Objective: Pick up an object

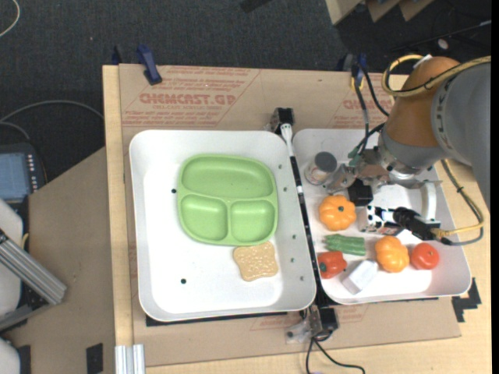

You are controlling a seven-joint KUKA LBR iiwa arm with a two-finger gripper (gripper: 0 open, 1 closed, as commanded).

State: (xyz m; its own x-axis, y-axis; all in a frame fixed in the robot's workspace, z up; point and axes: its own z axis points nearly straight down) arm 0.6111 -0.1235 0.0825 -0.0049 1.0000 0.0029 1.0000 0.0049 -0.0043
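Observation:
The right bin (452, 283) holds several small toys. An orange pumpkin (337, 213) lies near its left wall, with a black-and-white cow figure (382, 219) to its right. In front of them lie a green cucumber (347, 245), a red pepper (330, 264), an orange fruit (391, 254), a red tomato (424, 255) and a white block (360, 276). A grey round piece (324, 162) sits at the back left. My gripper (356, 184) hangs low in the bin's back part, just behind and right of the pumpkin and beside the grey piece. Nothing shows in its grasp.
The left bin (148, 232) holds a green divided plate (228, 199) and a tan cracker (256, 261) in front of it. A black divider (296, 185) runs between the bins. Yellow and black cables (460, 216) trail from the wrist over the right bin's far side.

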